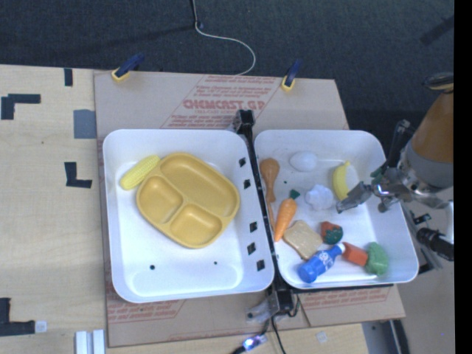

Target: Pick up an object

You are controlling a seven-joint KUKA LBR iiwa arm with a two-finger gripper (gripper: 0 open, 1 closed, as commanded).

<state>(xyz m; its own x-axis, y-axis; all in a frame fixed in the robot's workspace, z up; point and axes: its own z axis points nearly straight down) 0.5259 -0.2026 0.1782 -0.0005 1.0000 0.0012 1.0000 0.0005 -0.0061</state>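
Observation:
The right bin (369, 142) holds several toy foods: a yellow banana (341, 179), a white crumpled piece (319, 196), a white egg (303, 160), a carrot (285, 217), a drumstick (269, 174), a bread slice (302, 238), a strawberry (332, 233), a blue bottle (319, 265), a red piece (355, 254) and a green piece (377, 259). My gripper (366, 200) hovers over the bin's right side, just right of the banana. It is open, and nothing sits between its fingers.
The left bin (118, 220) carries a yellow divided tray (188, 198) with a corn cob (139, 172) at its upper left. A black divider (254, 198) runs between the bins. The arm's orange band (442, 127) stands at the right edge.

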